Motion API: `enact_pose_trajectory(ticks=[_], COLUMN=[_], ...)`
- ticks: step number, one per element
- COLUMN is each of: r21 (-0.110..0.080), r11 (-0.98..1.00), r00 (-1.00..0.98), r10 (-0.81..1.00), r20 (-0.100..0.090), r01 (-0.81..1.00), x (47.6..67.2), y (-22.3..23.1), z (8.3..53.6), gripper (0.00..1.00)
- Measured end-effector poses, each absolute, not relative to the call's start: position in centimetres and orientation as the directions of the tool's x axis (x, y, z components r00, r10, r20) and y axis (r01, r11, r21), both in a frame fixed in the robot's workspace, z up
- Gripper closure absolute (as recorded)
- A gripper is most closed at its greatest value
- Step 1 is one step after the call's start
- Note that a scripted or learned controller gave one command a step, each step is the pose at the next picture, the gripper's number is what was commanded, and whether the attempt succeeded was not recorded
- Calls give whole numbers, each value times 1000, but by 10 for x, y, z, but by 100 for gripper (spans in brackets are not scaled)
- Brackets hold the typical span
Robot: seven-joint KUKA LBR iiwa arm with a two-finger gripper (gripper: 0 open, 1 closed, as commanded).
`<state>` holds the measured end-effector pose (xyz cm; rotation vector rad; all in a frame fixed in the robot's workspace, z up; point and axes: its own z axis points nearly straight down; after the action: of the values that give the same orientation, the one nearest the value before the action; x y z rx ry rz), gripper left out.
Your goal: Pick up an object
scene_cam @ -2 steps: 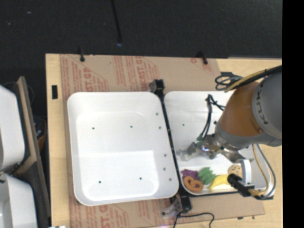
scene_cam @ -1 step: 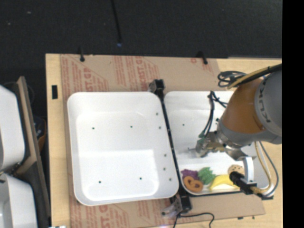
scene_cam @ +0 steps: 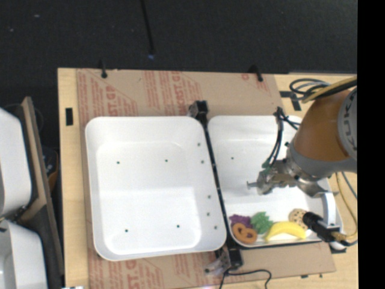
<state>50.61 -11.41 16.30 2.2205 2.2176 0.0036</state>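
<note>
The tool (scene_cam: 264, 184) is hovering above the right bin (scene_cam: 240, 137), grip state unclear; the banana (scene_cam: 285, 231) is hugging the wall, risking a miss.

Arm (scene_cam: 337, 131), up and right of jaws: letters "KU" legible at edge. Surface (scene_cam: 150, 92) carries red printing, too blurred to read.

Right bin (scene_cam: 240, 131), near edge: banana (scene_cam: 285, 230), green toy (scene_cam: 261, 221), purple grapes (scene_cam: 241, 220), pretzel (scene_cam: 243, 233). Gripper (scene_cam: 264, 184) hangs above bin centre.
</note>
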Motion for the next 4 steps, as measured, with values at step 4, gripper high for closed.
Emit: enact_pose_trajectory(ticks=[4], r21=[-1], r11=[4], r00=[-4], r10=[1000], r20=[0], r01=[1000], x=[550], y=[-26], z=[242], gripper=[100])
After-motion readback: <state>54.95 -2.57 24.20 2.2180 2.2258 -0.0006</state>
